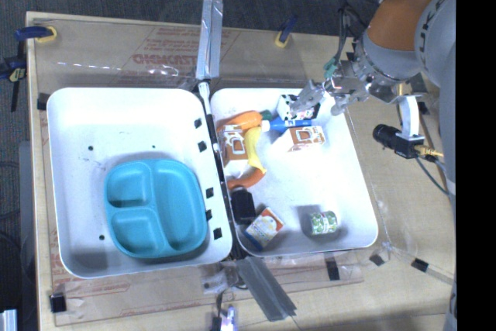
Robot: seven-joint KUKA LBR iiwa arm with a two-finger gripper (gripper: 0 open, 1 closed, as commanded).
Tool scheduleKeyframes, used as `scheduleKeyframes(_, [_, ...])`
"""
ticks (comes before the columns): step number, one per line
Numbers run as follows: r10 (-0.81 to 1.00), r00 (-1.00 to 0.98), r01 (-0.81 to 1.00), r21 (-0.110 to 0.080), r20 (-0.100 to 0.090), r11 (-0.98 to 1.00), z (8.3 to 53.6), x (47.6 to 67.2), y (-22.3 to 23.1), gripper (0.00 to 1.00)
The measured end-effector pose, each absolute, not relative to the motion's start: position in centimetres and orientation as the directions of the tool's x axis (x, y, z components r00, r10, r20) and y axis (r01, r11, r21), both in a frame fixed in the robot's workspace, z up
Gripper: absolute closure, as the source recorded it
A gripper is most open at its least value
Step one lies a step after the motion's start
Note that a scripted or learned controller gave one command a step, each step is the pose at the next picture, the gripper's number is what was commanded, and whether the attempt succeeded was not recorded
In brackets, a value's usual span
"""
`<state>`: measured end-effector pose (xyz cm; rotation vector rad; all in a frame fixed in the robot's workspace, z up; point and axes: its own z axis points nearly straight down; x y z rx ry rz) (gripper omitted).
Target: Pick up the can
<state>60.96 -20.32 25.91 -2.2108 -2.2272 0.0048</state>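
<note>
The can (323, 222) lay on its side near the front edge of the right bin (358, 167), well apart from the gripper (304, 106), which hovered over the bin's far side above a blue-and-white item (285, 120). Whether the gripper was wide or narrow could not be told.

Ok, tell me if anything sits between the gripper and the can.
Partly. The gripper hangs over the right bin's far edge; the can lies on its side near the front wall. A small white and orange carton lies between them on the bin floor, but nothing visible covers the can from above.
</note>
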Motion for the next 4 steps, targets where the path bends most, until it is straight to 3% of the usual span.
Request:
scheduleKeyframes(1, [1.0, -0.03, 1.0, -0.005, 0.0, 0.03, 17.1, 54.5, -21.0, 0.0])
scheduleKeyframes(2, [0.99, -0.141, 0.99, -0.003, 0.002, 0.141, 12.1, 47.6, -21.1, 0.0])
scheduleKeyframes(3, [0.958, -0.288, 0.958, 0.0, -0.001, 0.288, 14.6, 47.8, -21.0, 0.0])
scheduleKeyframes(4, [0.924, -0.382, 0.924, 0.001, -0.001, 0.382, 18.3, 47.7, -17.3, 0.0])
